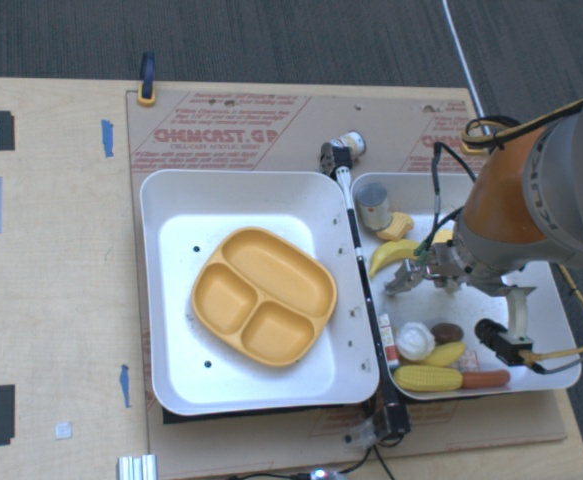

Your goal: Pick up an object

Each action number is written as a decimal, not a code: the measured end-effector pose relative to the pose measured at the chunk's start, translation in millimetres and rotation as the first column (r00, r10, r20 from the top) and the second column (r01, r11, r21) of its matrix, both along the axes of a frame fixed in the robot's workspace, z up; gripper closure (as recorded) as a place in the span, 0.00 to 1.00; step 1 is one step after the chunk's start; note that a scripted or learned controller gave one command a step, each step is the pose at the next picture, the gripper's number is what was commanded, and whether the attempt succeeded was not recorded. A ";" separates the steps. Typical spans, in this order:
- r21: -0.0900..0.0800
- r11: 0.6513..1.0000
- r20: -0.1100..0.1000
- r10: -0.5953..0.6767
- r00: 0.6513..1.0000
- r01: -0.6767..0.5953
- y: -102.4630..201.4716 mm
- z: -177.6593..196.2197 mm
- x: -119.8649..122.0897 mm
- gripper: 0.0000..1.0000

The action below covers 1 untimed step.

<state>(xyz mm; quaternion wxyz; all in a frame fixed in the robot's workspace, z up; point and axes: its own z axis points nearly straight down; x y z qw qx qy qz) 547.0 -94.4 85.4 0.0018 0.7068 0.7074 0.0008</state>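
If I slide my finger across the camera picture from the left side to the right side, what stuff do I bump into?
Blue tape mark → left white bin → yellow divided plate → banana → robot arm

Right bin [571, 373] crowded — banana [391, 255], corn [428, 377], cup [373, 206] hem its floor.

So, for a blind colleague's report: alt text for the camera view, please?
A grey and orange robot arm reaches over the right white bin of toy food, including a banana and corn. The left bin holds a yellow divided plate.
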 end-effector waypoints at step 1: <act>0.000 1.000 -0.001 0.000 1.000 0.000 1.1 0.4 20.2 0.00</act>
